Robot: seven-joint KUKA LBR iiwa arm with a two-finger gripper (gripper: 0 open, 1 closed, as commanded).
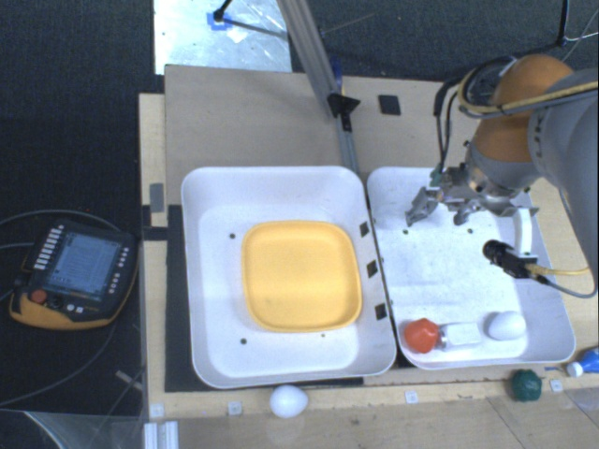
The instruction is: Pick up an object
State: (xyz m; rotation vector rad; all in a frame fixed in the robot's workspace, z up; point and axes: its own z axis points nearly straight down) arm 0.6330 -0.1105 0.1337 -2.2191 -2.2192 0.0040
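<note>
My gripper (441,210) hangs over the far part of the right bin (449,269), its two fingers spread apart and nothing between them, so it is open. Along that bin's near edge lie an orange-red ball (421,335), a small clear-white block (460,335) touching it, and a white egg-shaped object (506,325). All three sit well below the gripper in the view, apart from it. A yellow square plate (301,274) lies in the middle of the left bin (211,251).
A white egg (288,401) and a dark green ball (526,384) lie on the bench in front of the bins. A black cable connector (501,255) juts from the wrist over the right bin. A teach pendant (70,274) sits far left. A metal pole (314,45) slants behind the bins.
</note>
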